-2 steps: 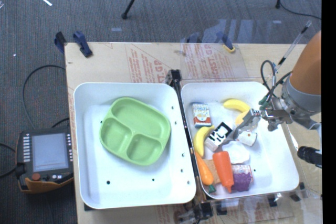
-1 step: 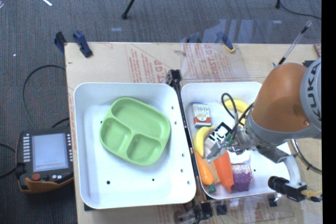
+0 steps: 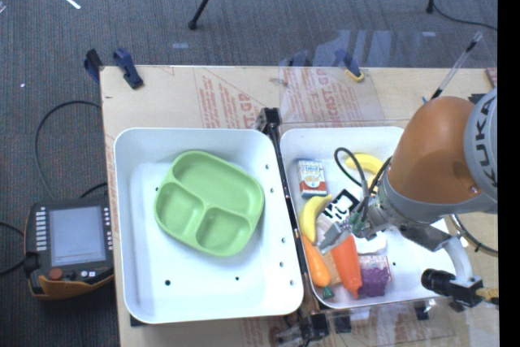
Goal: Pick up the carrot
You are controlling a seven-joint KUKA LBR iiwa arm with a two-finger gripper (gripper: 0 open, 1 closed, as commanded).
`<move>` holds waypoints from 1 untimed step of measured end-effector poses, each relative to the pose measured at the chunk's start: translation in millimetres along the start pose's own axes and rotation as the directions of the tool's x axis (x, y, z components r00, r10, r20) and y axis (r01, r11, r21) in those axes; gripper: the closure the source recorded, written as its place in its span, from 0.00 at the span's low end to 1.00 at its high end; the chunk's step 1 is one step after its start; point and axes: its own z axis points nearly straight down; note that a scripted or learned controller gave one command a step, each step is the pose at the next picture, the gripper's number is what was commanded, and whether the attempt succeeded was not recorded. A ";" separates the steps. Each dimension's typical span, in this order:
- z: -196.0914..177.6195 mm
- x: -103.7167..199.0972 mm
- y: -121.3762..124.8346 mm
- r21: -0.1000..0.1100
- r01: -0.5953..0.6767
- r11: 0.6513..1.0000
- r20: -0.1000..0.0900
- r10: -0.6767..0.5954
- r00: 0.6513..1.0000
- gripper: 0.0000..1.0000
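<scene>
Two carrots (image 3: 347, 265), one banana (image 3: 311, 216)

The left bin (image 3: 130, 199) holds a green 3-part plate (image 3: 210, 203). In the right bin (image 3: 325, 134) lie a banana (image 3: 311, 215), a small red-and-white carton (image 3: 311, 177) and a purple block (image 3: 374, 275). A pendant (image 3: 71, 248) sits on the floor at left.

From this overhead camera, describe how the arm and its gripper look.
The arm is bulky and rounded, with a large orange band above the wrist and grey casing carrying part of dark KUKA lettering at the right. A black cable loops beside the wrist. The gripper is small and metallic grey, with a black-and-white square marker next to it. A white link and black knob sit lower right.
</scene>
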 end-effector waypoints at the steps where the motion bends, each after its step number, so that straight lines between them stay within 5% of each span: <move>1: -0.6 30.4 10.1 -0.001 0.415 0.910 0.001 -0.415 0.910 0.00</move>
